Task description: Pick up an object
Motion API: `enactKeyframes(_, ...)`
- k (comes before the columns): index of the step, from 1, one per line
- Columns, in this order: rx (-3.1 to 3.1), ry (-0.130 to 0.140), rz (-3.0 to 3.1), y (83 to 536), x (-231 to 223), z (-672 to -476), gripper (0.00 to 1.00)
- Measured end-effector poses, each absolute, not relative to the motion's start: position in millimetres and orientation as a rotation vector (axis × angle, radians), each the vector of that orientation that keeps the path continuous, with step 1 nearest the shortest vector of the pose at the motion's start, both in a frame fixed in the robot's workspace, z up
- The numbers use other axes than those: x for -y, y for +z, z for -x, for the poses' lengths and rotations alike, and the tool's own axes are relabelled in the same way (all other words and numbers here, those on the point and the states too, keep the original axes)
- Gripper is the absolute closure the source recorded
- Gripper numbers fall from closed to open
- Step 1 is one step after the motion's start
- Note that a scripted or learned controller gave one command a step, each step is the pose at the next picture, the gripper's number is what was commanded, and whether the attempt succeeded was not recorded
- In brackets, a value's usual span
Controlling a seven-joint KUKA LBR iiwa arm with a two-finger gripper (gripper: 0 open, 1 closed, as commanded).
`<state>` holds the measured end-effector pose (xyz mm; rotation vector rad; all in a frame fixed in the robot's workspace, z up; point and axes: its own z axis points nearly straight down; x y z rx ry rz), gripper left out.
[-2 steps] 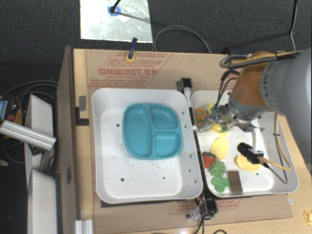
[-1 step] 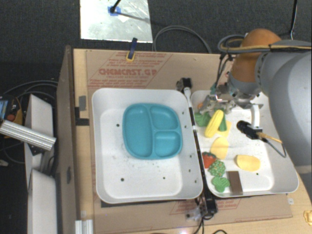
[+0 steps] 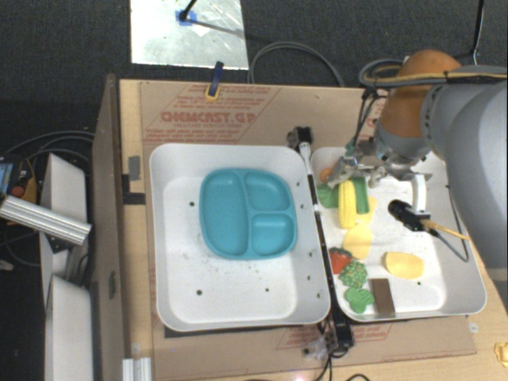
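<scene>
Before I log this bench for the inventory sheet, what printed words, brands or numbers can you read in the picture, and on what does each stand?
"CHEMCAST GP": large red letters on the brown paper-faced sheet under the two white bins.
Smaller red print lines above and below that brand on the same sheet: too blurred to read.
Red print on the sheet's front edge, below the bins: too small to read.

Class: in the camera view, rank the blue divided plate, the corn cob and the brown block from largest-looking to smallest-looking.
1. blue divided plate, by far the largest.
2. corn cob.
3. brown block, a little smaller than the cob.
</scene>
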<state>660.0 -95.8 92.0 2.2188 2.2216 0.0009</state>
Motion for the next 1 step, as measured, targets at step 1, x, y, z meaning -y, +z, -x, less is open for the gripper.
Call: enactKeyframes(1,-2.222,0.004,-2.215,103.1,95.4,-661.2,1.00)
